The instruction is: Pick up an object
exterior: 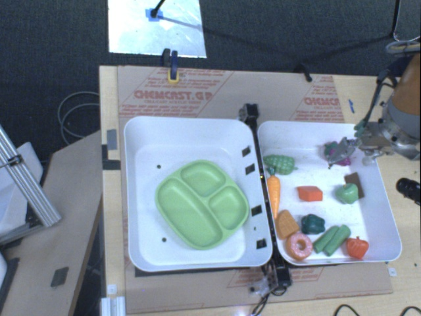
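The right bin holds several toy foods. Among them are a green knobbly vegetable, a carrot, an orange-red block, a green pepper beside a small brown block, a dark teal piece, a pink donut, green pickles and a red tomato. My gripper reaches in from the right over the bin's far right part, just above the brown block. A small purple thing shows at its tip; whether it is gripped is unclear.
The left bin holds a light green divided plate. A tan bread-like piece lies next to the carrot. The divider between the bins carries black clips. The arm enters over the bench's right edge.
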Robot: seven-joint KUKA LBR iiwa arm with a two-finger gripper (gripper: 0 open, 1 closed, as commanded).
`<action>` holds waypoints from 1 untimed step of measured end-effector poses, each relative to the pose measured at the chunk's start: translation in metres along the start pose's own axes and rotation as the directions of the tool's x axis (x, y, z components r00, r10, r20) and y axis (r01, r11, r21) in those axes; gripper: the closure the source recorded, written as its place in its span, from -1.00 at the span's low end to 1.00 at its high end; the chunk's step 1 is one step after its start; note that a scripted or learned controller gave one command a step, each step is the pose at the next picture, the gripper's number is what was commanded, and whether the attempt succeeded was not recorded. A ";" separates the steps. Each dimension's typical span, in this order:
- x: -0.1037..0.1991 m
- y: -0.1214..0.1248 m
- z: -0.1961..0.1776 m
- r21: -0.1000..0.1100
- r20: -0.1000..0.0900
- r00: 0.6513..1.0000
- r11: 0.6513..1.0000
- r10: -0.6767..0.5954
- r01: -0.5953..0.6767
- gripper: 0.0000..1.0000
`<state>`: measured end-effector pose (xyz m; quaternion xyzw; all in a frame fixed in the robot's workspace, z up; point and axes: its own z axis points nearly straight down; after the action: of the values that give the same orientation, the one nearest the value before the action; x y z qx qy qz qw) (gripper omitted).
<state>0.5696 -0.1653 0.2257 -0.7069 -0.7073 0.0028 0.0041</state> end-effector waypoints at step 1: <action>0.000 0.002 -0.006 -0.011 0.002 1.000 1.000 -0.002 0.003 -1.00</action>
<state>0.5721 -0.1651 0.2318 -0.7060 -0.7082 -0.0003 -0.0006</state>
